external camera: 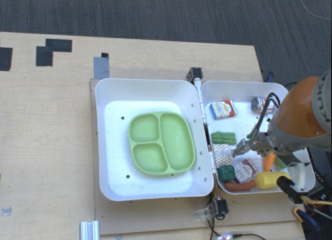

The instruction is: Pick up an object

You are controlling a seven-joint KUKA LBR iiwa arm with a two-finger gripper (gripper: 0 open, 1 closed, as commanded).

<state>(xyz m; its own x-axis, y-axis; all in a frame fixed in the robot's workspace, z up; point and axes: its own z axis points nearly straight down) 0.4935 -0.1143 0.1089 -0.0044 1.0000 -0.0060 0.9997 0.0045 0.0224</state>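
Observation:
The right bin (pixel 244 91) holds several small items. Among them are a red, white and blue carton (pixel 223 109), a silver can (pixel 257 104), a green block (pixel 223 137), a patterned packet (pixel 223 155), a dark green piece (pixel 226 173), a white and red packet (pixel 244 170), a red sausage (pixel 240 185), a yellow piece (pixel 270 180) and an orange carrot (pixel 270 160). My gripper (pixel 243 148) hangs low over the middle of this bin, just right of the patterned packet and above the white and red packet. The arm's orange band (pixel 305 110) hides the bin's right side.
The left bin (pixel 111 130) holds a light green divided plate (pixel 162 143). A latch (pixel 195 74) sits at the top of the ridge between the two bins. Cables and clamps lie by the bench's front right edge (pixel 306 208).

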